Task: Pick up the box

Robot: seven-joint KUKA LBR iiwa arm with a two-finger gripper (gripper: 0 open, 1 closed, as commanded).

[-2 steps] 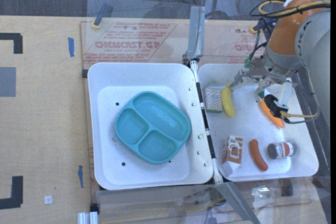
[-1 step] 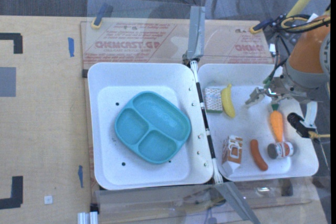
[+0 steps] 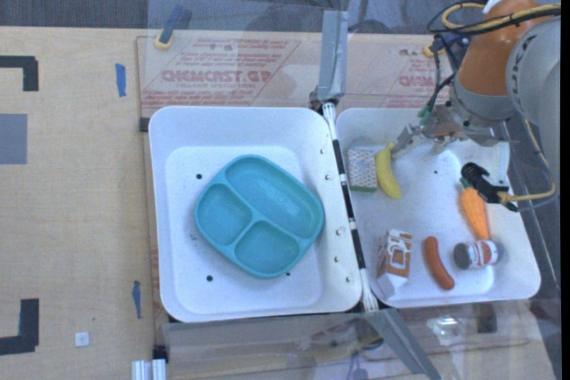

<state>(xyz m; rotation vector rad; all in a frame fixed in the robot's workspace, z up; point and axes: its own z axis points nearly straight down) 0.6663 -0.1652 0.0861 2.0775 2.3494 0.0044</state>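
Starting on the left, I am seeing the pale wooden bench (image 3: pixel 71 218), which is carrying a few black and blue tape marks. The left shallow white bin (image 3: pixel 169 138) is sitting next. It is holding a turquoise plastic divided plate (image 3: pixel 260 214) with three compartments, which is resting flat near the middle of the bin floor. Behind both bins, a clear plastic sheet with red lettering (image 3: pixel 218 71) is lying on the bench.

Moving across the divide, the right shallow white bin (image 3: pixel 525 280) is carrying everything else. A small green-and-white checked block (image 3: pixel 361 168) is lying against its left wall, toward the far side. A yellow banana (image 3: pixel 388 175) is lying just beside the block's right edge. Toward the near edge, close to the bin's front left corner, the small white and orange-brown cardboard box (image 3: pixel 396 258) is lying slightly tilted. Just to its right, and apart from it, a reddish-orange sausage (image 3: pixel 438 262) is lying. Further right, a small round can with a red label (image 3: pixel 478 254) is sitting, and beyond it an orange carrot (image 3: pixel 475 212) is lying.

The two-finger gripper (image 3: pixel 414 138) is hovering over the far part of the right bin, near the top end of the banana and well apart from the box. I cannot tell from this angle whether it is open or closed. The grey arm with its orange band (image 3: pixel 488 58) is reaching in from the right.
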